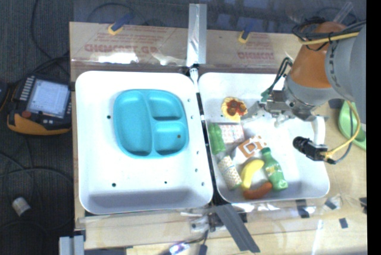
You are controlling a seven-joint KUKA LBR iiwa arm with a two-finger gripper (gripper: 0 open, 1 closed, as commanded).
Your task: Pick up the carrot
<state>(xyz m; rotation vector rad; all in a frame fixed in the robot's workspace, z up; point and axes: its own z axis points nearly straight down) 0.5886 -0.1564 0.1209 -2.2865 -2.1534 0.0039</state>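
An orange-red elongated piece (257, 191), which looks like the carrot, lies at the front of the right bin (309, 173), under a yellow banana (251, 171) and beside a green bottle (274, 169). My gripper (275, 112) hangs over the back middle of that bin, well behind the carrot and to the right of a small pizza toy (234, 107). The orange band of the wrist (311, 66) sits above it. Nothing shows held in the gripper.
A green cylinder (216, 139), a small boxed item (251, 146) and a pale ridged piece (228, 170) crowd the right bin's left half. The left bin (101, 176) holds a blue divided tray (152, 123). A black cable end (306, 146) hangs over the right bin.
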